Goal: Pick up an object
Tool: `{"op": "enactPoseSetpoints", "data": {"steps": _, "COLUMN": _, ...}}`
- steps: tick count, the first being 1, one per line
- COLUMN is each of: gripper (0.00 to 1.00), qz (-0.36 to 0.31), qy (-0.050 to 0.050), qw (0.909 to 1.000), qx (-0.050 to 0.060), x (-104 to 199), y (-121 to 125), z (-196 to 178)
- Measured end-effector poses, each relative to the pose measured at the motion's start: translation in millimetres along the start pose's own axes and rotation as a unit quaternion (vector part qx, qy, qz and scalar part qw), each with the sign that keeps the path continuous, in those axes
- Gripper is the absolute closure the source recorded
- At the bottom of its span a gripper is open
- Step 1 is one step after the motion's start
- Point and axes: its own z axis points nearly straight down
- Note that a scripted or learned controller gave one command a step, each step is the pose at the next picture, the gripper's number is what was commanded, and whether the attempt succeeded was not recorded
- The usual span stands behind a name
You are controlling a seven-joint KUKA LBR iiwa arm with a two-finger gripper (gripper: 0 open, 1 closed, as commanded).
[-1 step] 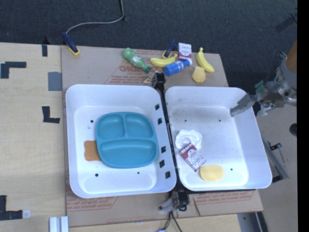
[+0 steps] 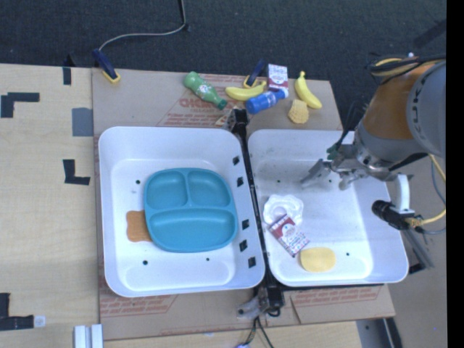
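Tool [image 2: 330,176] over right bin [image 2: 377,263], upper part, fingers spread open, nothing betw them. Below-left of tool: white crumpled wrapper [image 2: 283,208], red/white packet [image 2: 289,235] touching it, yellow round piece [image 2: 317,259] further below. Left bin [image 2: 116,194] well left w/ blue divided plate [image 2: 191,209], orange piece [image 2: 136,226] at its left edge. Bananas [image 2: 245,91], green bottle [image 2: 204,90] on bench above.

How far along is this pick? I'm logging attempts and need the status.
Done: the gripper is over the right bin, fingers spread. In hand: nothing sits between them. Left: the yellow piece, red-and-white packet and white cup all lie on the bin floor, so descent, grasp and lift remain.
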Motion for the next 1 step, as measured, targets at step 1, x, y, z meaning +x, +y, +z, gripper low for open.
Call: {"op": "enactPoseSetpoints", "data": {"steps": 1, "gripper": 0.00, "qz": -0.001, "qy": -0.001, "qw": 1.0000, "qx": -0.002, "x": 56.9, "y": 33.2, "z": 42.6}}
